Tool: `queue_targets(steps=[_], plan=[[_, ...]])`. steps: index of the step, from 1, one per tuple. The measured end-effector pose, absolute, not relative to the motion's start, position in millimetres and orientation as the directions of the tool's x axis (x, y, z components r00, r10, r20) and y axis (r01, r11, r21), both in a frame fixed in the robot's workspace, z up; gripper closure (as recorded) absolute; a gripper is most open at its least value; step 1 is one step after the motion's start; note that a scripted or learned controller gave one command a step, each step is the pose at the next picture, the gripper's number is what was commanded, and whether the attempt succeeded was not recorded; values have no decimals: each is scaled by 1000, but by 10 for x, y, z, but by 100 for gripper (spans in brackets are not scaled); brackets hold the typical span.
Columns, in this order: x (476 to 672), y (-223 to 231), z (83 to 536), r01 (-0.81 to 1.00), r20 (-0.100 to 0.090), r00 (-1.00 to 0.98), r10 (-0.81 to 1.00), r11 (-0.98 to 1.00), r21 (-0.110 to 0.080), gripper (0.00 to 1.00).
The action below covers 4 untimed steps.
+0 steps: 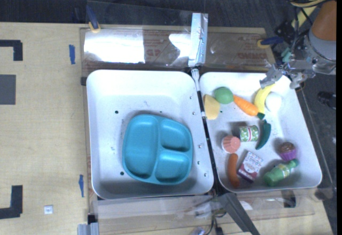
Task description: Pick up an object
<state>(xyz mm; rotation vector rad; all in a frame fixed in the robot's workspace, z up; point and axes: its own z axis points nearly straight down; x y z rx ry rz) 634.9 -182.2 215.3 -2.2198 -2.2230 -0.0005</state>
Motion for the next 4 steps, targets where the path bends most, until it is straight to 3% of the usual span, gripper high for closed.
queue_targets(steps=[1, 2, 3, 4], plan=[[6226, -1532, 878, 991, 0, -133, 991, 133, 6, 0], [6220, -1545, 971, 991, -2, -131, 991, 131, 5, 100], [6595, -1630, 1172, 992, -2, -128, 992, 128, 1, 100], [6622, -1311, 2296, 998, -1, 68, 998, -68, 11, 100]])
